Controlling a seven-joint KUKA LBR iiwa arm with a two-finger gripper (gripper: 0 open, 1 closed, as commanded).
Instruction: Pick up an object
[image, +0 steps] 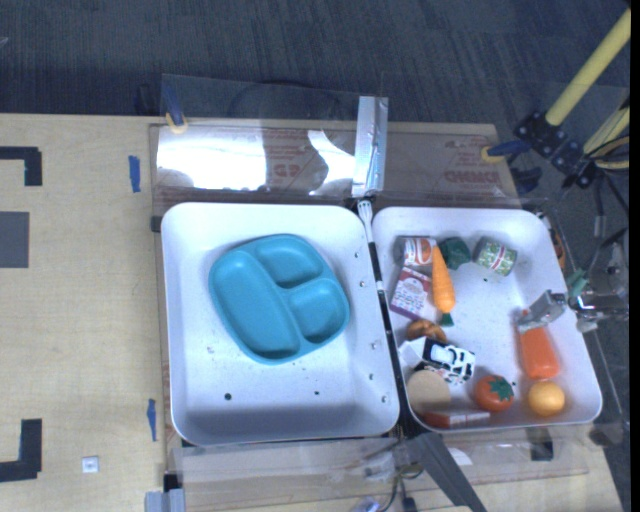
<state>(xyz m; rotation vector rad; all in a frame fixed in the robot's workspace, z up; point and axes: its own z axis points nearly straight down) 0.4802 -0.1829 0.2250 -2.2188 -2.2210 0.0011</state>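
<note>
The right white bin (505, 300) holds several small objects. An orange carrot (441, 285) lies beside a red and white packet (409, 293) at the back left. A dark green piece (456, 252) and a green and white can (494, 257) sit along the back. An orange bottle (539, 350) with a grey cap (540, 309) lies at the right, a yellow-orange ball (546, 399) in front of it. A red tomato (493, 392), a black and white toy (449, 360) and a beige round thing (428, 388) crowd the front.
The left white bin (190, 330) holds a blue divided plate (278, 295). A clear sheet with a metal strip (370, 145) stands behind the bins. Yellow poles with black clamps (560, 140) stand at the back right. A wooden bench (70, 300) lies to the left.
</note>
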